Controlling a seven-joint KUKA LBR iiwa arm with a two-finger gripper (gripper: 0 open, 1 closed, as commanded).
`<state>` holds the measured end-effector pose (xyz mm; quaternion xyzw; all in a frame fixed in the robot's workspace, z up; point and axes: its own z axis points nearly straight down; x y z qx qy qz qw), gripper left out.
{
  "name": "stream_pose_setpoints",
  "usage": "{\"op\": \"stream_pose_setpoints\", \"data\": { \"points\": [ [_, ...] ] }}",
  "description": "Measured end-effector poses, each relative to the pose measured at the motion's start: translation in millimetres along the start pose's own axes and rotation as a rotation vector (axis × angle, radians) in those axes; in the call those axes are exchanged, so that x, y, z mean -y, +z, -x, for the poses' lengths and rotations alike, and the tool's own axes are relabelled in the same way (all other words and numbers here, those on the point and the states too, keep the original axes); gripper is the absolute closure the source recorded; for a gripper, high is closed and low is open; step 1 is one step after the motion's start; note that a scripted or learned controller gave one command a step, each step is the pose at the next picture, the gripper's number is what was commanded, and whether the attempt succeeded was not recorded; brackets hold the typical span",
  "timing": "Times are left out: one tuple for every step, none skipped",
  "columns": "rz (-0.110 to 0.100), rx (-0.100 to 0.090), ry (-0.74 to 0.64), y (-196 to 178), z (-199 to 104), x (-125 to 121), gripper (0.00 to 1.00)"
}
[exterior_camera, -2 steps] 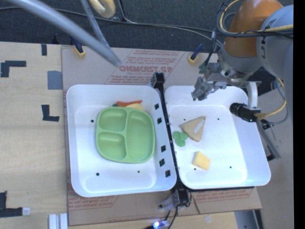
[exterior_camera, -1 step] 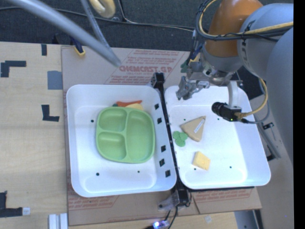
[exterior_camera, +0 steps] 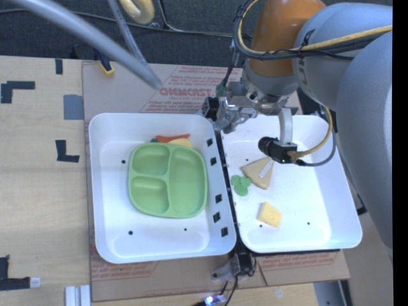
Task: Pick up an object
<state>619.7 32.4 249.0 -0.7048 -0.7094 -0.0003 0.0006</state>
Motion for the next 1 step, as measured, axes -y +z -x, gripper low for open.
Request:
{"op": "stream_pose_setpoints", "data": {
  "points": [
    [-0.003, 0.002, 0.002, 18.3, -45.8, 8.8, 1.0]
  ]
}}
